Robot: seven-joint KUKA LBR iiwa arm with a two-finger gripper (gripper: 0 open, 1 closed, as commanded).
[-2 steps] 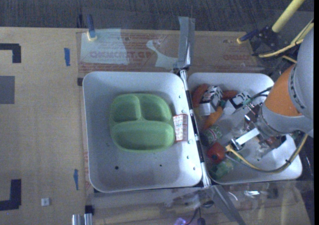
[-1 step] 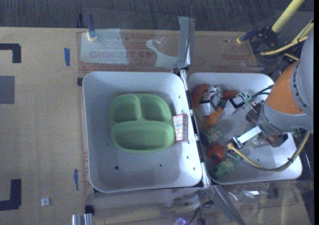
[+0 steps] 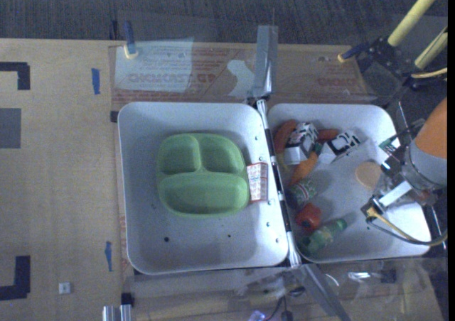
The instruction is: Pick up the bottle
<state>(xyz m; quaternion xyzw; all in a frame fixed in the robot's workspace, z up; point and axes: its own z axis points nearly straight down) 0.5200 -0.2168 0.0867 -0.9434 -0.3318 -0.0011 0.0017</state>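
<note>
Dim, soft, slightly blurred picture; faint shadows.

Green bottle (image 3: pixel 323 235) lying on side, near front-left corner of right bin (image 3: pixel 355 252), cap end pointing right.

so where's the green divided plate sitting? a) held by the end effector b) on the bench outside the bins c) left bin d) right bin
c: the green divided plate lies flat inside the left bin, apart from the clutter in the right bin.
</note>
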